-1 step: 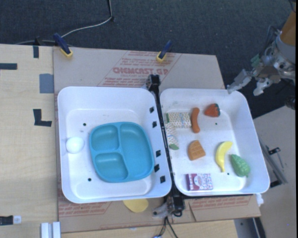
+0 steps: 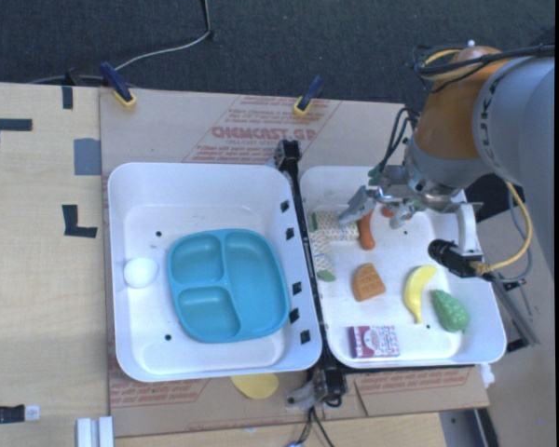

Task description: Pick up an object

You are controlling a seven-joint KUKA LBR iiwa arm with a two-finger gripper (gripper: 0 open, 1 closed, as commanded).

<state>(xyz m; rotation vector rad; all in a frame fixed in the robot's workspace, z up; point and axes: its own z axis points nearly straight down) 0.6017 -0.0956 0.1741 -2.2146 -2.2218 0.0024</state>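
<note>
So the gripper (image 2: 384,214) is sitting low over the upper part of the right bin (image 2: 489,347), fingers spread apart, nothing between them. Just below it, sort of under the gap, there's a small orange carrot-shaped piece (image 2: 366,235), stubby and rounded, standing roughly up-down in the frame. I can't tell if a finger is actually touching it.

Other stuff in that right bin: a patterned white-and-green cloth-looking thing (image 2: 328,234) against the left wall, a little green bit (image 2: 326,274) below that, an orange-brown wedge like a bread slice (image 2: 368,282) in the middle, a yellow banana (image 2: 416,291) curved beside it, a bumpy green lump (image 2: 450,310) just right of the banana, and a red-and-white box (image 2: 374,342) near the bottom wall.

Room-wise, the carrot has bare white floor to its right and a bit below before the wedge. The cloth thing is close on its left. The upper right corner of that bin is mostly taken up by the arm itself.

The left bin (image 2: 121,250) has a blue divided tray (image 2: 227,283) in the middle and a white ball (image 2: 140,271) tucked at the left wall, with bare floor across its top. A yellow disc (image 2: 254,385) pokes out below the left bin's bottom edge, on the cardboard.
</note>
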